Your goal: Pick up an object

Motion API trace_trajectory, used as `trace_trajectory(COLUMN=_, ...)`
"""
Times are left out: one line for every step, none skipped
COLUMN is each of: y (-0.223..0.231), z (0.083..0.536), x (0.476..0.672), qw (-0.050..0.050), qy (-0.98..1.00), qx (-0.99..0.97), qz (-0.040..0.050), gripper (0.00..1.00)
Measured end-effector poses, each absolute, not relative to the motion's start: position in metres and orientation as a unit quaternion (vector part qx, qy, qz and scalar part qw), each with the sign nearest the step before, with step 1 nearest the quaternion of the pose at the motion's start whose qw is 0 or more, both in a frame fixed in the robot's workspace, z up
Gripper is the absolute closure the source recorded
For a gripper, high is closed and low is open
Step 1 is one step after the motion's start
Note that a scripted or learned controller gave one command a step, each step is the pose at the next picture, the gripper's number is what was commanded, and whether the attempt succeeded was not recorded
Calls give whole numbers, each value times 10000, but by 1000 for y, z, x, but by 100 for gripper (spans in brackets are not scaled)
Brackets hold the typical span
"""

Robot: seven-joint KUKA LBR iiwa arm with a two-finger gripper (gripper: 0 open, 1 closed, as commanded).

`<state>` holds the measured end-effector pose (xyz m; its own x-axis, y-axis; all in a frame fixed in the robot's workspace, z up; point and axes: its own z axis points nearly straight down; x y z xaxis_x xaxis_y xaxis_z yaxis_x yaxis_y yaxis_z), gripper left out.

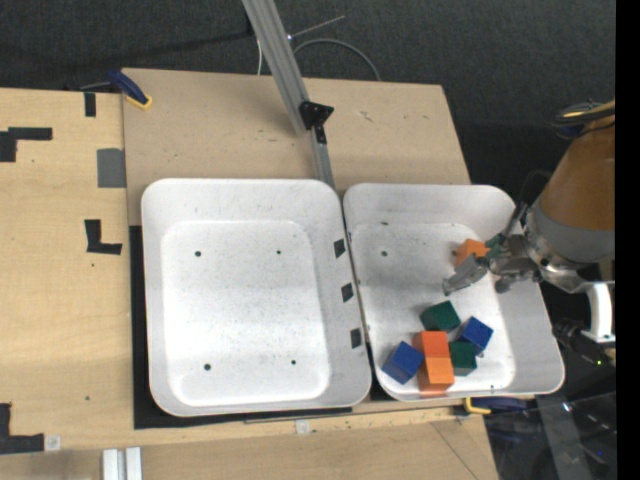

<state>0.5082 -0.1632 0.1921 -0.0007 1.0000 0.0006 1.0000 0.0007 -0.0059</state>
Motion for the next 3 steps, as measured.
trace_trajectory(y=-161, z=136, x=517, qw=29, qy=-7075, qx=-7067, qz=21, gripper=0)
trace_trajectory(y=-160, z=93, x=519, qw=-1, qy=-7070, qx=-7072, qz=-17, gripper=0)
trace_trajectory(y=-160, z=104, x=518, qw=-1, qy=-7078, qx=-7064, qz=-15, gripper=100)
